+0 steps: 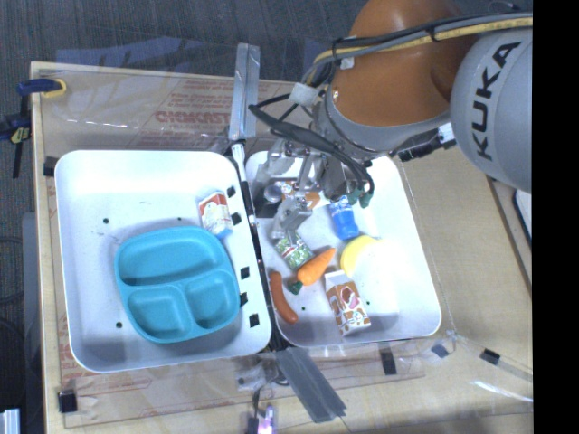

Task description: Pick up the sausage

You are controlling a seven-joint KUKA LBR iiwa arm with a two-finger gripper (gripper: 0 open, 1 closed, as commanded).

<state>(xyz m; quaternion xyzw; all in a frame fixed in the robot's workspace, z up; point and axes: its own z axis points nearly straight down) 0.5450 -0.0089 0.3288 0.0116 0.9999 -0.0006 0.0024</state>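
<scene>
The sausage (281,297) is a reddish-brown link lying along the left wall of the right bin (407,242), near its front corner. My gripper (291,213) hangs over the back left part of that bin, under the orange band of the arm. It is well behind the sausage and apart from it, just above a green packet (291,250). Nothing of the sausage is at the gripper.
An orange carrot (313,267) lies just right of the sausage, with a small carton (346,303) beyond it. A yellow lemon (355,253) and a blue bottle (343,218) sit further back. The left bin (90,206) holds a blue divided tray (176,283) and a small carton (213,212).
</scene>
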